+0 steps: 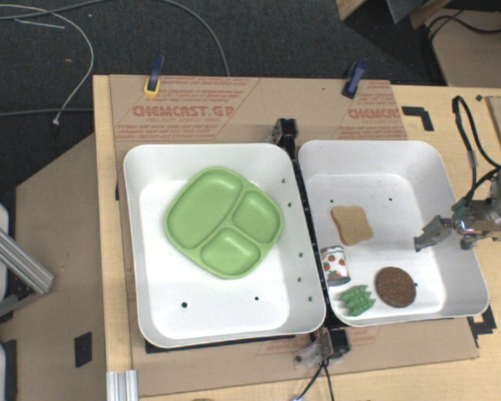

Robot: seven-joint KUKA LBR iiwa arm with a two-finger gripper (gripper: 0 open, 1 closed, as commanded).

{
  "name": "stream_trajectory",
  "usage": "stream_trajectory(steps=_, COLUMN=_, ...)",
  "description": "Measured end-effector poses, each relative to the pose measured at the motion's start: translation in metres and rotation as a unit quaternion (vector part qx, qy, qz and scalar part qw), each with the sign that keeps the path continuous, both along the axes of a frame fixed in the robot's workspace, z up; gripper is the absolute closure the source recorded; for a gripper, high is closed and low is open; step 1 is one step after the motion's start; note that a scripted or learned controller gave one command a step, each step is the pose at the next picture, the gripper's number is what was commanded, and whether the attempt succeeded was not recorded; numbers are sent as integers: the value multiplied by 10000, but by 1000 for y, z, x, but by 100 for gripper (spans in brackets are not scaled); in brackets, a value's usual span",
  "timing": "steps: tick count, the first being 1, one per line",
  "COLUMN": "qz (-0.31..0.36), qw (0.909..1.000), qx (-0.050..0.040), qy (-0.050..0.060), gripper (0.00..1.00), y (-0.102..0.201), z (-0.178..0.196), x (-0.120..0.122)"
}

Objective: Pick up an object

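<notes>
The right white bin holds a tan slice of bread, a small red and white can against its left wall, a green leafy piece at the front, and a round brown cookie. My gripper reaches in over the right bin's right side, up and to the right of the cookie and apart from it. Nothing shows in its grasp. The left white bin carries a green divided plate.
Both bins sit on a cardboard-covered bench with blue clamps at the back edge. Black cables hang near the arm at the right. A black clip joins the bins at the back.
</notes>
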State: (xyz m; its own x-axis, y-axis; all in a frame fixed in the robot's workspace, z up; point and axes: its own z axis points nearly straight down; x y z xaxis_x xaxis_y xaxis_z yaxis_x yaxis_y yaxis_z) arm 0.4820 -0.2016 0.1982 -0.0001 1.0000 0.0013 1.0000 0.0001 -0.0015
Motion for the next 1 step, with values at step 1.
stream_trajectory(steps=1, qz=-1, qw=10000, qx=11, qy=19, gripper=0, y=2, z=-42, x=-2)
